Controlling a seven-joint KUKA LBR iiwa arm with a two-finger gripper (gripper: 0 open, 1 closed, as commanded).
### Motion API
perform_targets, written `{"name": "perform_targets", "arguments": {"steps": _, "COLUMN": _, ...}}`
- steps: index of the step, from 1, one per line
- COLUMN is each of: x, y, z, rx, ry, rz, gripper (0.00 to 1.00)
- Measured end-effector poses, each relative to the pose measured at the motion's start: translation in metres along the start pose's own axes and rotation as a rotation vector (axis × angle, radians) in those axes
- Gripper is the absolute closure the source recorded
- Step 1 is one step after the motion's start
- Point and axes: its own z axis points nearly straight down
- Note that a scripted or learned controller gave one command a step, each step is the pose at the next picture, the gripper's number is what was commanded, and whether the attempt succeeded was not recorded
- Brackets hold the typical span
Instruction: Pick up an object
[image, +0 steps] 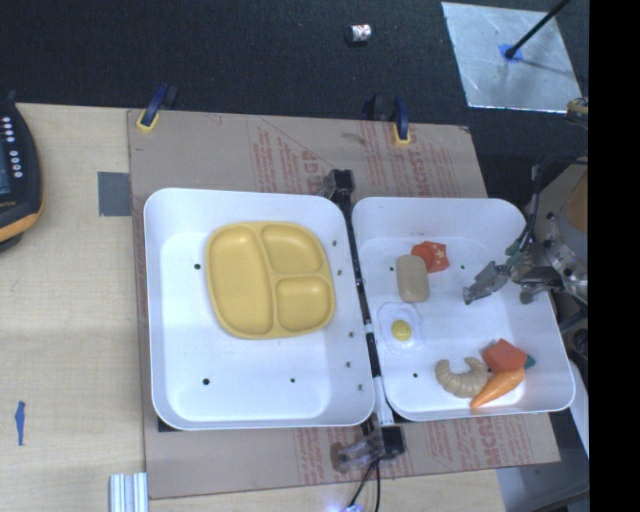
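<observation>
The right bin (455, 212) holds several toy foods. A red piece (432, 256) lies beside a tan oblong piece (412, 278) near the bin's middle. Below them sits a small white piece with a yellow centre (402, 329). A tan shrimp (460, 378), an orange carrot (497, 388) and an orange-red block (505, 355) lie close together at the near right corner. My gripper (505, 288) hangs over the right side of this bin, open, with nothing between its fingers. It is to the right of the tan piece and above the block.
The left bin (175, 390) carries a yellow divided plate (270, 278). A black hinge strip (358, 300) runs between the bins. Clamps (400, 125) pin the cardboard at the far edge, and a black device (15, 170) sits at the far left.
</observation>
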Motion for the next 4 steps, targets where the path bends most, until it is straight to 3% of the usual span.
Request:
{"name": "perform_targets", "arguments": {"steps": 1, "x": 0.027, "y": 0.060, "z": 0.021, "rx": -0.004, "ry": -0.002, "rz": -0.006, "gripper": 0.00}}
{"name": "perform_targets", "arguments": {"steps": 2, "x": 0.053, "y": 0.127, "z": 0.112, "rx": -0.001, "ry": -0.002, "rz": -0.005, "gripper": 0.00}}
{"name": "perform_targets", "arguments": {"steps": 3, "x": 0.062, "y": 0.111, "z": 0.108, "rx": 0.002, "ry": -0.001, "rz": -0.002, "gripper": 0.00}}
{"name": "perform_targets", "arguments": {"steps": 4, "x": 0.061, "y": 0.113, "z": 0.096, "rx": 0.000, "ry": -0.002, "rz": -0.004, "gripper": 1.00}}
